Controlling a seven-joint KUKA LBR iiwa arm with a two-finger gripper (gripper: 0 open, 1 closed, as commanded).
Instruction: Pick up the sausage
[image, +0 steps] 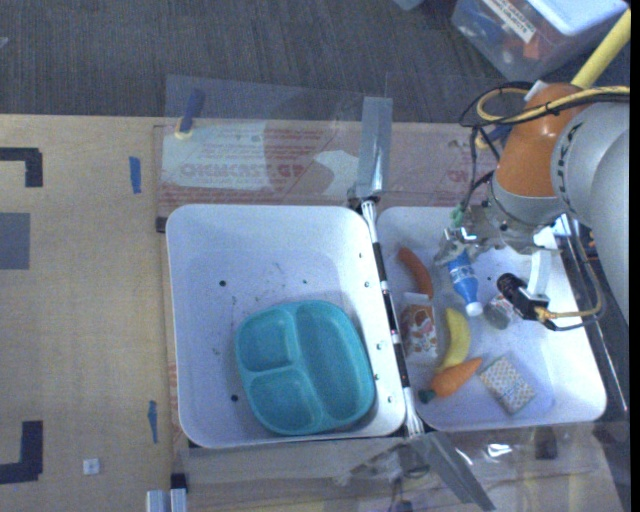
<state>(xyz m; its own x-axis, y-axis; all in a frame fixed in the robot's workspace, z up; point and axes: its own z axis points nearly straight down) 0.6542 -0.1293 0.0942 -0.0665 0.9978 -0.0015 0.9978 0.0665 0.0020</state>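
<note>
Dark carpet floor (200, 45), pale wooden bench (80, 300), blue tape marks (134, 173)

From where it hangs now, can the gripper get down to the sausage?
Probably yes. The sausage lies bare near the right bin's left wall, nothing on top. The gripper hovers just right of it, over a blue-capped bottle beside it.

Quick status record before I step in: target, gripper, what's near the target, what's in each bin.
target: sausage, lying in the right bin near its left wall, untouched
gripper: gripper above the right bin, to the right of the sausage; finger state unclear
near target: blue-and-white bottle, small packet
right bin also holds: banana, carrot, patterned sponge
left bin: teal divided plate
</note>
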